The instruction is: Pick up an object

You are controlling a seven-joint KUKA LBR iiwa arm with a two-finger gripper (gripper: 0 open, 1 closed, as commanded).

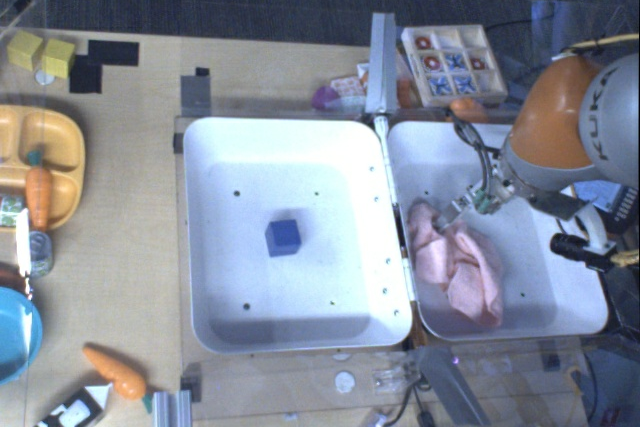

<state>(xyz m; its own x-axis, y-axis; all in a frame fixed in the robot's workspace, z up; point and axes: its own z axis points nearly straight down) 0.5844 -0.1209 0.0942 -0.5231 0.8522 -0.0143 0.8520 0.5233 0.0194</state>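
A small blue cube point(284, 236) lies near the middle of the left white bin point(215, 315). A crumpled pink cloth point(458, 265) lies in the left half of the right bin point(570, 310). The grey arm with its orange band point(552, 120) reaches in from the right. My gripper point(462, 211) is low over the right bin, right at the upper edge of the pink cloth. Its fingertips blend into the cloth's folds.
A board with red and blue tiles point(452, 63) and small toys lie behind the bins. A yellow divided tray point(40, 160) with a carrot, a blue bowl point(15, 335) and another carrot point(118, 370) lie at the left on the bench.
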